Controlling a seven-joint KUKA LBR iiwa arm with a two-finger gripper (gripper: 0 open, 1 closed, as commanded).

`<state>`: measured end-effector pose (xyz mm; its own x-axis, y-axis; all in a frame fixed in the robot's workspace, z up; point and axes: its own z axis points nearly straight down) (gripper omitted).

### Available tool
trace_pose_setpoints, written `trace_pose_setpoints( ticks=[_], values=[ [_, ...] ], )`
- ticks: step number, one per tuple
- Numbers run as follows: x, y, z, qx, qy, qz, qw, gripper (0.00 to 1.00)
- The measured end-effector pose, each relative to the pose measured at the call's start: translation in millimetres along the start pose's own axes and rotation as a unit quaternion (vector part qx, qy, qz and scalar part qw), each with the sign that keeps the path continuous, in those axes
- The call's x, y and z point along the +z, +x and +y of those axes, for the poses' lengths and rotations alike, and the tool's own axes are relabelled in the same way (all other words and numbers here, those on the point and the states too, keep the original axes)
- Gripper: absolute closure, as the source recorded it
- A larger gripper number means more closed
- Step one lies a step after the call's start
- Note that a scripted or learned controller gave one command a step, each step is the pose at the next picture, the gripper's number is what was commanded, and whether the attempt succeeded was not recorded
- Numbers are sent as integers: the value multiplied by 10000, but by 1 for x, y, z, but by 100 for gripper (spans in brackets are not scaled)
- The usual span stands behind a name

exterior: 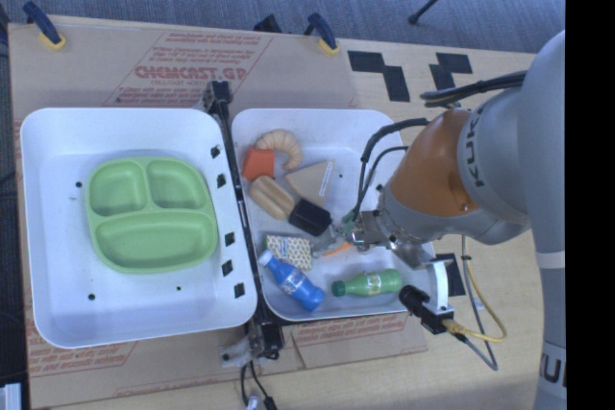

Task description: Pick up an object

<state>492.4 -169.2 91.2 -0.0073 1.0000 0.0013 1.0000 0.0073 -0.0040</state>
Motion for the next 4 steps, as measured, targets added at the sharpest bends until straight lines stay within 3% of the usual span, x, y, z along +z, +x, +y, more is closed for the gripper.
trace_pose_setpoints(
  ticks=[1, 2, 3, 4],
  values=[
    [-10, 0, 0, -27, 7, 0, 10000, 100],
    [-10, 0, 0, -25, 8, 0, 10000, 0],
    [-20, 0, 1, -53, 11, -4, 10000, 100],
    [-20, 0, 1, -51, 13, -4, 10000, 0]
  ],
)
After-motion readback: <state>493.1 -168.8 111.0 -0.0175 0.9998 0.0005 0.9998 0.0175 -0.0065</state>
